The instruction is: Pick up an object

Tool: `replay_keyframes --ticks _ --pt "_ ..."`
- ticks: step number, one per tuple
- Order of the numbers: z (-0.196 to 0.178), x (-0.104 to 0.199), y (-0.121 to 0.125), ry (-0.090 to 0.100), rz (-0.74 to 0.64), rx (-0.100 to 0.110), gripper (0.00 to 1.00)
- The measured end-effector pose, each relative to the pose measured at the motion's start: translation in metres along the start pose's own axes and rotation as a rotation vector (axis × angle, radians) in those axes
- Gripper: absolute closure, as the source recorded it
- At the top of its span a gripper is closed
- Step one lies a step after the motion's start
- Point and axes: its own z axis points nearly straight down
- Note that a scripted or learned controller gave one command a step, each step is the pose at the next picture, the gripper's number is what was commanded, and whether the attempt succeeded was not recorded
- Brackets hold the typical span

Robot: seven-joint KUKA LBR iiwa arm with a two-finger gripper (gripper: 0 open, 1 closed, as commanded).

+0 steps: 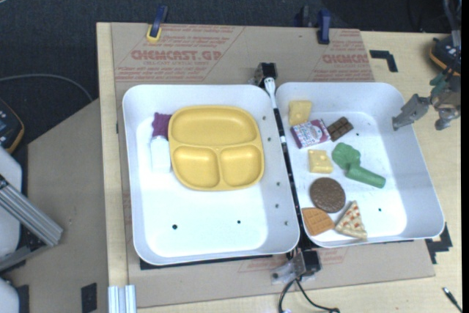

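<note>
1. The gripper (425, 112) sits at the right edge of the camera view, above the right rim of the right bin (419, 179); its grey fingers are spread apart with nothing between them.
2. Nearest to it inside that bin lies a green toy (355, 164), a rounded head with a stubby handle pointing toward the lower right, resting on the bin floor well apart from the gripper.
3. Up and left of the green toy is a dark brown chocolate piece (339, 128), just beside a small pink-and-white packet (309, 133).
4. Above the packet, a pale yellow cheese wedge (299, 112) lies near the bin's top left corner; a smaller yellow square cracker (319, 160) lies below the packet.
5. Lower down, a round brown cookie (327, 194) sits beside a toy pizza slice (352, 221) and an orange waffle-like square (316, 221), the latter two close to the bin's front rim.
6. The left bin (212, 231) holds a yellow divided tray (216, 146) with three compartments, set toward its back.
7. Against the tray's left side rest a purple item (160, 123) and a white bottle-like object (159, 154), partly tucked beside it.
8. Both bins stand on a cardboard sheet (183, 51) with red print, clamped at its back edge.
</note>
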Motion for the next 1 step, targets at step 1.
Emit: replay_keyframes --ticks 1 --pt "-0.0066 0.0004 0.0022 -0.003 -0.003 -0.012 0.0"
